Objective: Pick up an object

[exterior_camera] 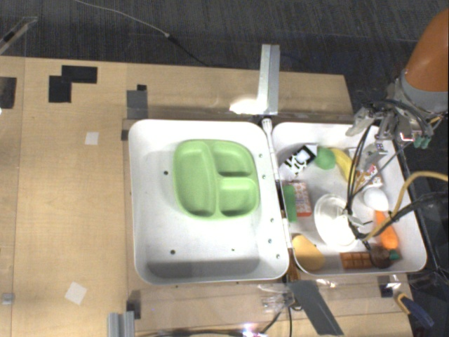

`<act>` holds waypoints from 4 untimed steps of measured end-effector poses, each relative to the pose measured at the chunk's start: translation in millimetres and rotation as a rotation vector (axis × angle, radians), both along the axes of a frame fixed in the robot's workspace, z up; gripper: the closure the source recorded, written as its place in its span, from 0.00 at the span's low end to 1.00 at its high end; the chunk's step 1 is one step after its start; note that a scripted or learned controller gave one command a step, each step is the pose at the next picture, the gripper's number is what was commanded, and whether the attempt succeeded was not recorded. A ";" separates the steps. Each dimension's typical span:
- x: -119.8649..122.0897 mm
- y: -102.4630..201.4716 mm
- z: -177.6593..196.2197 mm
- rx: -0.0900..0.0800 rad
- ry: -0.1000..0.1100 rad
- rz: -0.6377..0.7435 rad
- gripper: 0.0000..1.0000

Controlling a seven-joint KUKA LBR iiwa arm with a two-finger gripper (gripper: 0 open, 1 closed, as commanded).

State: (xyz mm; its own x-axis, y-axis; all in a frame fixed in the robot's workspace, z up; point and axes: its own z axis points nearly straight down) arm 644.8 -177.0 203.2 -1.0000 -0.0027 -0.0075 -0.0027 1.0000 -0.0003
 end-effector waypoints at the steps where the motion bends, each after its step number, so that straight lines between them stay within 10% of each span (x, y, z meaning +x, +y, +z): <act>1: 2.4 -19.9 -102.8 -0.003 -0.008 0.037 0.00; 2: -71.9 -28.2 -111.1 -0.002 -0.017 -0.110 0.00; 3: -22.9 27.8 -113.0 -0.004 -0.008 0.003 0.00; 4: -43.1 0.9 -113.8 0.000 -0.008 -0.070 0.00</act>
